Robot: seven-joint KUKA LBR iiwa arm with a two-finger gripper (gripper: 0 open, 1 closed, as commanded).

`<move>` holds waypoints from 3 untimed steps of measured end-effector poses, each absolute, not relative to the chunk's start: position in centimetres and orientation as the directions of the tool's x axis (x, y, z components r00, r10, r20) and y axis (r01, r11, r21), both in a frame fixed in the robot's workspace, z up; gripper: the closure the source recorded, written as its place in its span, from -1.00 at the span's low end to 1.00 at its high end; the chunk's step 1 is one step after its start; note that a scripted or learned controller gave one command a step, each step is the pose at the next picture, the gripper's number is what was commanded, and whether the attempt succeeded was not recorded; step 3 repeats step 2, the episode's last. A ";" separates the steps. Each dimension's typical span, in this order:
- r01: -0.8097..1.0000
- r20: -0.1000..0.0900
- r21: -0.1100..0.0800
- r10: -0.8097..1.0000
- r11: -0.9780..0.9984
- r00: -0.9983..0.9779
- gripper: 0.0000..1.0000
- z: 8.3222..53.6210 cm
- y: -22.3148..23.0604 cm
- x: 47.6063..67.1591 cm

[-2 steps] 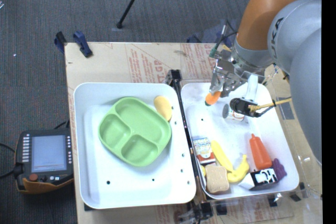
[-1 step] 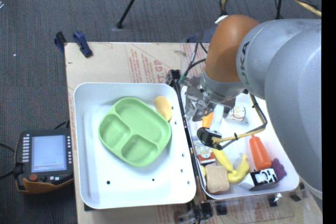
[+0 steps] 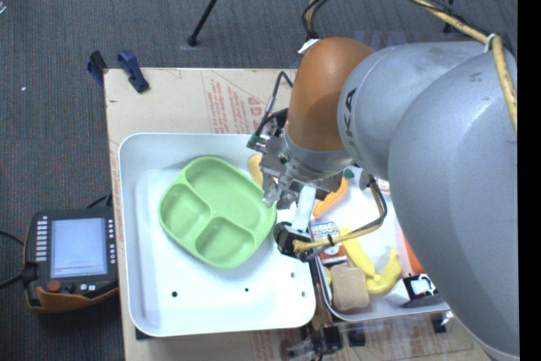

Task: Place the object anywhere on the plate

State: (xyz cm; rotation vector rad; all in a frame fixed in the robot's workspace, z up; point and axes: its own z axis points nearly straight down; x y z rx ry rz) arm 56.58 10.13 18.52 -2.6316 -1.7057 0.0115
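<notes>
Gripper hangs at the right rim of the green plate in the left bin. The wrist blocks the view, so I can't tell its opening or whether it carries anything. It looks staged for a drop onto the plate. Yellow piece is just beside it, likely the object, not certain. Banana and tan block lie in the right bin.

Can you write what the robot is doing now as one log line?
gripper: by right edge of green plate | green plate: in left bin | right bin: yellow thing, tan block | placement: not done
</notes>
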 end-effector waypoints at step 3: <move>0.927 -0.004 -0.006 0.927 -0.374 0.374 -1.00 17.6 16.6 56.5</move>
